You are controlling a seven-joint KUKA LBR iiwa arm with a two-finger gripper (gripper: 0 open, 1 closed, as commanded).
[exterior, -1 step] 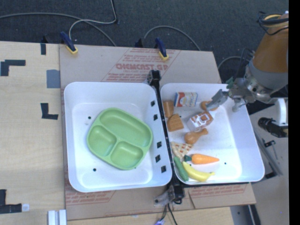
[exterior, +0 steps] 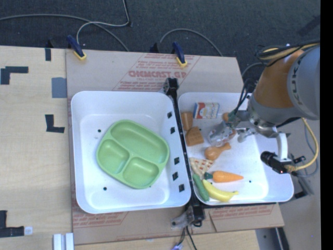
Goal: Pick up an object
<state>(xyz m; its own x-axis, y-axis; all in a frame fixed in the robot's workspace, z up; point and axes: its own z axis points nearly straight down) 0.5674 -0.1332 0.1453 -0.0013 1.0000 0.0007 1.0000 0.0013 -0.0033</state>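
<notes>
The right bin [exterior: 270, 189] holds several toy foods. A white and blue carton [exterior: 206, 110] lies at the back, with a brown block [exterior: 186, 120] and a tan bread piece [exterior: 194, 136] near the divider. A drumstick [exterior: 217, 151] lies mid-bin. Toward the front are a waffle-patterned wedge [exterior: 200, 165], an orange carrot [exterior: 227, 177], a yellow banana [exterior: 221, 193] and a green vegetable [exterior: 199, 186]. My gripper [exterior: 221, 134] hangs low in the right bin, just behind the drumstick and right of the bread piece. Nothing shows as lifted.
The left bin [exterior: 83, 108] holds a green divided plate [exterior: 132, 153]. A black divider with clips [exterior: 177, 139] runs between the bins. The arm's orange and grey wrist [exterior: 283, 90] hangs over the right bin's back right corner, with cables [exterior: 281, 163] along the right rim.
</notes>
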